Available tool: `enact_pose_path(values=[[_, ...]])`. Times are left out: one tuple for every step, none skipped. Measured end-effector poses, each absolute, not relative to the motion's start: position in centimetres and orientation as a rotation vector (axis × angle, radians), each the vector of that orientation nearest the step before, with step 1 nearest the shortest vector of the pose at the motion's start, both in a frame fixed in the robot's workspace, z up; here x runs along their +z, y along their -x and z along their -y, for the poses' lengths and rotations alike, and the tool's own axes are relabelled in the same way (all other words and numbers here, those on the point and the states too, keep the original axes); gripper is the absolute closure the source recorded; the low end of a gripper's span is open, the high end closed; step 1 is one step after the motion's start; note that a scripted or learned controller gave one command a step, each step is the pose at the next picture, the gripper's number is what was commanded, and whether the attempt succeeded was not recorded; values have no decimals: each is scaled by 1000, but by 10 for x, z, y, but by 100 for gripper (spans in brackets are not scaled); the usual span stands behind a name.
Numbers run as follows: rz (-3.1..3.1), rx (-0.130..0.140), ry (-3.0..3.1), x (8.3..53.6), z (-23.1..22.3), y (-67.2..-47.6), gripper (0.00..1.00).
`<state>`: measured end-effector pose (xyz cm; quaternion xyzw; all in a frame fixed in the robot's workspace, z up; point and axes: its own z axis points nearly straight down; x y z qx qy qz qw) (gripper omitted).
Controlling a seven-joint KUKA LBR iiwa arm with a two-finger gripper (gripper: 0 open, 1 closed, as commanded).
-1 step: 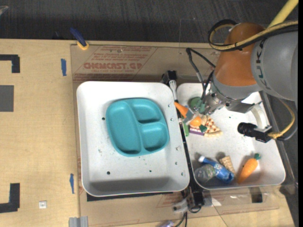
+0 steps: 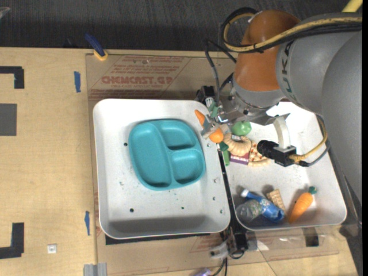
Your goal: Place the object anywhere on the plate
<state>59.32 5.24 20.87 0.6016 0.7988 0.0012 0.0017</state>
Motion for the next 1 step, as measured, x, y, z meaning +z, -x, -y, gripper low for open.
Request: enact_pose_path(values=[[-2454, 4, -1959, 223, -117, -606, 100]])
